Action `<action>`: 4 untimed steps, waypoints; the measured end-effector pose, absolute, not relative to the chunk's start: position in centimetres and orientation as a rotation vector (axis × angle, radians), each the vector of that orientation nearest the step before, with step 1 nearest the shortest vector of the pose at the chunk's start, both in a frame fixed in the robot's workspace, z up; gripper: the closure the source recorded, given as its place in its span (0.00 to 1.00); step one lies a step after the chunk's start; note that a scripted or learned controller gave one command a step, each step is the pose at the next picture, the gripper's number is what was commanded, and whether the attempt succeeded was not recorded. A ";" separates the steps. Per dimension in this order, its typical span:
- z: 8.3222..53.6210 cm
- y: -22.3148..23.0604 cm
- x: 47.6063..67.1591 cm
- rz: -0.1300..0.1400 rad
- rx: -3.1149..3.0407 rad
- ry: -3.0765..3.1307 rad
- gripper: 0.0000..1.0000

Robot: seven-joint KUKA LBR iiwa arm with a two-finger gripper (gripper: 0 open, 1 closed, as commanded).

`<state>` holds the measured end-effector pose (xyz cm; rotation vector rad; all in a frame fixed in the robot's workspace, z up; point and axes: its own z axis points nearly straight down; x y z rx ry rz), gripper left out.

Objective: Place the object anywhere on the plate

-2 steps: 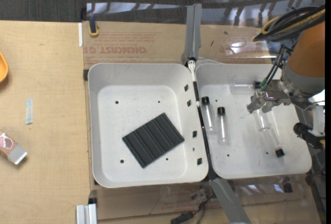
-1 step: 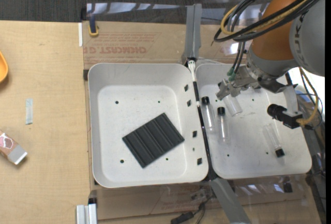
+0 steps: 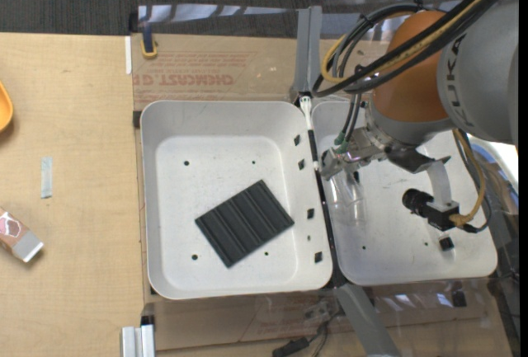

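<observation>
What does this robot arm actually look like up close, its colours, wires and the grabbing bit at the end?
The arm is smooth, rounded and grey, with a bulging orange band above the wrist and part of dark lettering on its side. Black and yellow cables loop over it towards the wrist. Below the band sits a metallic pincer with small wires around it.

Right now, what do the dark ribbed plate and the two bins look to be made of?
Dark ribbed plate: probably matte rubber or plastic, dull charcoal with moulded parallel grooves. Left bin and right bin: likely smooth, slightly glossy white plastic, with rounded moulded corners.
</observation>
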<state>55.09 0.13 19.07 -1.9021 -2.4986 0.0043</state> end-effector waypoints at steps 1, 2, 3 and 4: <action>19.1 4.9 51.1 0.004 -1.639 -2.678 1.00; 22.5 7.9 58.7 0.003 -1.561 -2.727 1.00; 20.3 4.6 57.7 0.004 -1.448 -2.788 1.00; 20.3 4.6 57.7 0.004 -1.447 -2.788 0.00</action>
